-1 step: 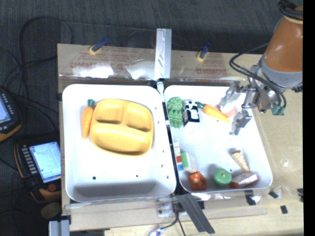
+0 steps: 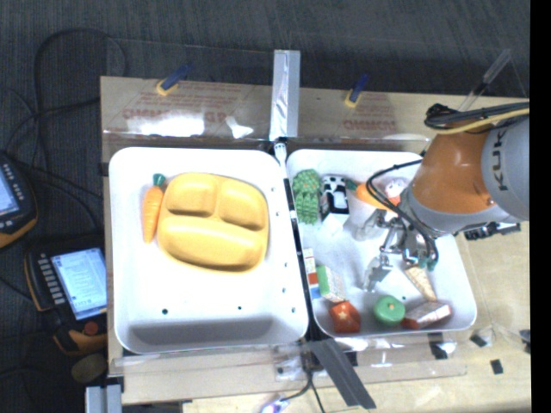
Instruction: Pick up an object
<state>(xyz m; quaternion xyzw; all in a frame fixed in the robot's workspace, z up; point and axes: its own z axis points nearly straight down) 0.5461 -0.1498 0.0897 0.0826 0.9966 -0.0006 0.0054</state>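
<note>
My gripper [image 2: 398,261] hangs over the right bin [image 2: 349,252], its metal fingers [image 2: 379,269] spread apart above the bin floor with nothing between them. Just below and right of it lie a pale cone-like piece [image 2: 422,282], a green round object [image 2: 389,310], a red piece [image 2: 345,316] and a red-brown piece [image 2: 428,315]. A green knobbly object [image 2: 306,195] and a black and white item [image 2: 336,194] sit at the bin's far left. An orange piece [image 2: 374,194] lies under the arm's edge.
The left bin [image 2: 138,299] holds a large yellow tray-like object [image 2: 213,220] and a carrot [image 2: 151,210]. A small green and red stick [image 2: 322,280] lies near the divider between the bins. The orange-banded wrist [image 2: 456,183] covers the right bin's far right corner.
</note>
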